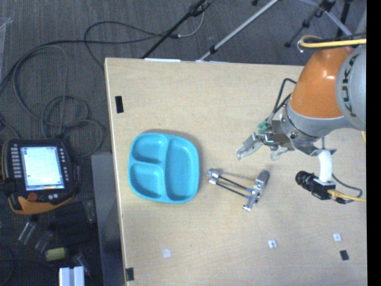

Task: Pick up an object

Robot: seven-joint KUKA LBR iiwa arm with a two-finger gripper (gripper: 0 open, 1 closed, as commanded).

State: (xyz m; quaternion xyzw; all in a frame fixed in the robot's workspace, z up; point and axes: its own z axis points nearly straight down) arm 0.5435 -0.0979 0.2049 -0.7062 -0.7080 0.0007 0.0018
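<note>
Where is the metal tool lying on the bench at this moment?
In the camera view the metal tool lies flat on the bench, just right of the blue divided plate and below the hand, which hovers apart from it.

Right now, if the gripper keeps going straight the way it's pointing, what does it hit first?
The gripper points left and slightly down in the view. Along that line the metal tool lies a little below, so the blue divided plate looks likeliest, though height above the bench is unclear.
</note>
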